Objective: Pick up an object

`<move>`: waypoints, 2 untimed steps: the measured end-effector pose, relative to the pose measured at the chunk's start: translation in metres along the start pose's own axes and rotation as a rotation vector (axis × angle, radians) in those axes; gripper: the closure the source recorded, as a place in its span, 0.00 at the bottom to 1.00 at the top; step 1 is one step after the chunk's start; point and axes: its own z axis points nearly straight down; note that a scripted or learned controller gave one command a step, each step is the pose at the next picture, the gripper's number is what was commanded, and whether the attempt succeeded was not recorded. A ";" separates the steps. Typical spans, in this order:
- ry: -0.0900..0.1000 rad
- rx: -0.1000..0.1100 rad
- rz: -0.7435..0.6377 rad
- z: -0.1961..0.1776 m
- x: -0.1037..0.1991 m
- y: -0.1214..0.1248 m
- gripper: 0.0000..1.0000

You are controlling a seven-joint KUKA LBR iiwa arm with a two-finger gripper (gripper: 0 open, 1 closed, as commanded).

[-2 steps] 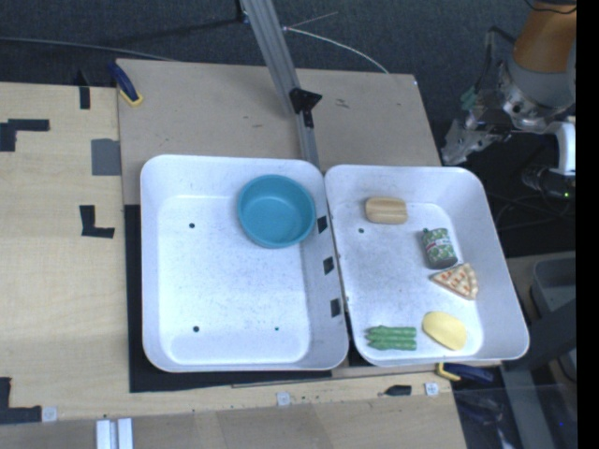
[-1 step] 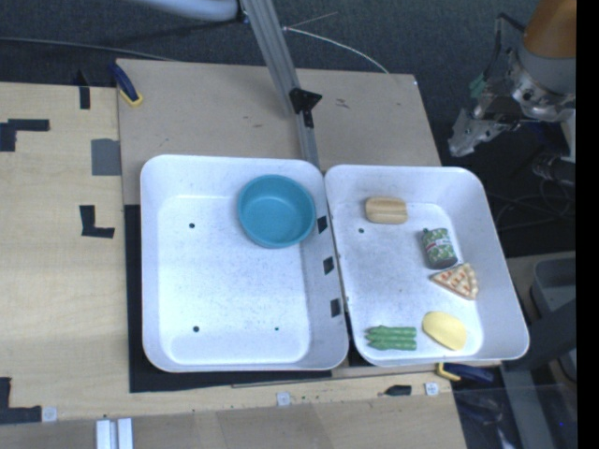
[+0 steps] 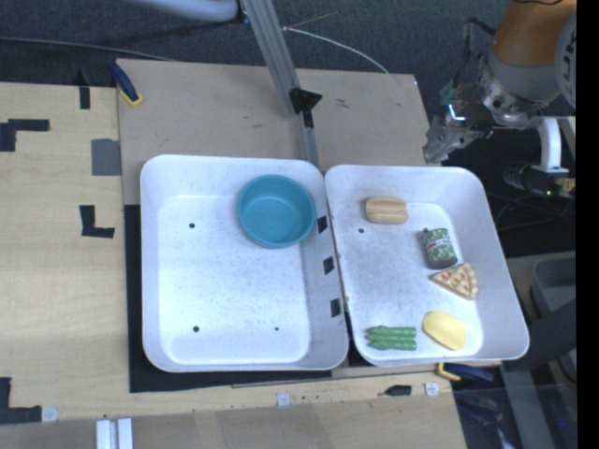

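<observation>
Left bin [image 3: 178, 344] has just a blue bowl [image 3: 276, 210] near its back right corner. Right bin [image 3: 496, 241] holds a bread roll [image 3: 386, 210], pizza slice [image 3: 457, 281], lemon [image 3: 444, 330], green beans [image 3: 390, 338], small can [image 3: 437, 248]. Gripper [image 3: 444, 141] hangs past its far edge, nothing in it.

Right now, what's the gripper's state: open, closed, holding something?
Gripper: cannot be told; it hangs above the right bin's far rim.

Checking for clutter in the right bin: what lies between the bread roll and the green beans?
Nothing: the camera view shows bare white floor of the right bin between the bread roll and the green beans.
</observation>
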 end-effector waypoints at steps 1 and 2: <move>0.001 0.002 -0.001 0.001 0.053 -0.013 1.00; 0.000 0.004 0.000 0.022 0.109 -0.023 1.00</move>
